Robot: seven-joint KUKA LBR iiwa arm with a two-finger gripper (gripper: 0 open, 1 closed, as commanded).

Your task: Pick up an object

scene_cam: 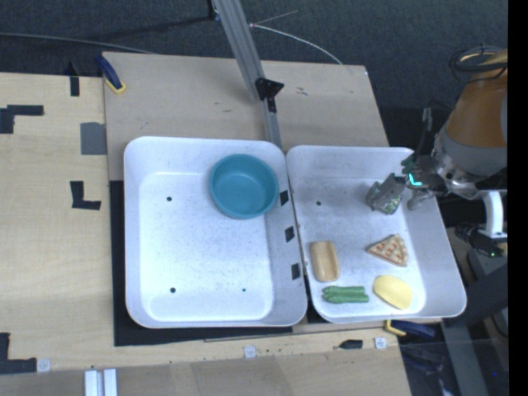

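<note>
Gripper (386, 196) low in right bin (346, 167), finger spread unclear, pizza slice (389, 250) nearby

1. Even, diffuse overhead light; moderately bright.
2. White bins (198, 304) slightly washed out, mild glare.
3. Shadows soft and short.
4. Overall focus soft, grainy; dark background top underexposed.

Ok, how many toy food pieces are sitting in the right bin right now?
4. A bread roll by the left wall, a green bean pod below it, a pizza slice further right, and a yellow lemon at the near right corner.
</note>
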